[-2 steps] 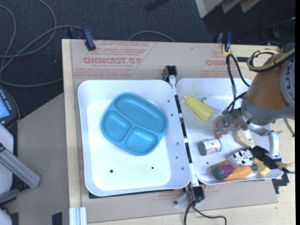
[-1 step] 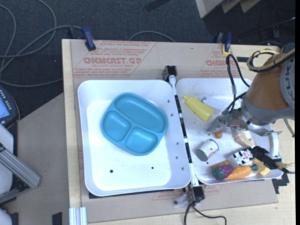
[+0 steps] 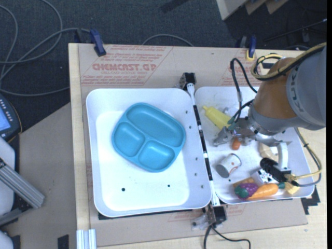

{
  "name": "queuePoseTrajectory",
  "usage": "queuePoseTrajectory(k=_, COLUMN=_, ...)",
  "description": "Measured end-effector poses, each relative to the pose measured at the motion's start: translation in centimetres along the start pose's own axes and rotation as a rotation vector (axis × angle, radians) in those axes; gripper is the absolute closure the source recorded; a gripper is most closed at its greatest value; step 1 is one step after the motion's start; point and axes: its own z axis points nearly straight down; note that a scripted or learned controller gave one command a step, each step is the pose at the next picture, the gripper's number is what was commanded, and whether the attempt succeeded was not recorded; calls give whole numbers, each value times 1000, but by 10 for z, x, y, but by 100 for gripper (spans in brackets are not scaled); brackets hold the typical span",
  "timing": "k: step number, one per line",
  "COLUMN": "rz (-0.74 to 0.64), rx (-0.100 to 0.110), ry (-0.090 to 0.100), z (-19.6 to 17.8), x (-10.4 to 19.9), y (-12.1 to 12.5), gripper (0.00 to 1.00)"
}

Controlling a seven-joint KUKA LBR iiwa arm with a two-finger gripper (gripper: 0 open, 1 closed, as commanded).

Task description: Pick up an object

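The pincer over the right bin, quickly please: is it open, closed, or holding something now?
Pincer: it cannot be told; it is low among the toys in the right bin, beside the yellow toy.

Blue divided plate (image 3: 149,136) tilted in the left bin (image 3: 104,191), tabletop (image 3: 83,139) of printed cardboard, blue clamps at its 11 o'clock (image 3: 97,42) and 1 o'clock (image 3: 251,46), grey cables (image 3: 31,40) looping on dark floor (image 3: 135,9) at 10 o'clock
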Motion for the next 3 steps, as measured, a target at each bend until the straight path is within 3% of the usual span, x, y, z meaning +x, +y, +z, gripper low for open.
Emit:
queuePoseTrajectory(k=1, rz=3, rx=-2, ry=-2, z=-12, x=-2, y=0, gripper=100)
queuePoseTrajectory(k=2, rz=4, rx=-1, ry=-1, z=-11, x=-2, y=-1, gripper=0)
queuePoseTrajectory(k=3, rz=2, rx=-2, ry=-2, z=-1, x=-20, y=33, gripper=0)
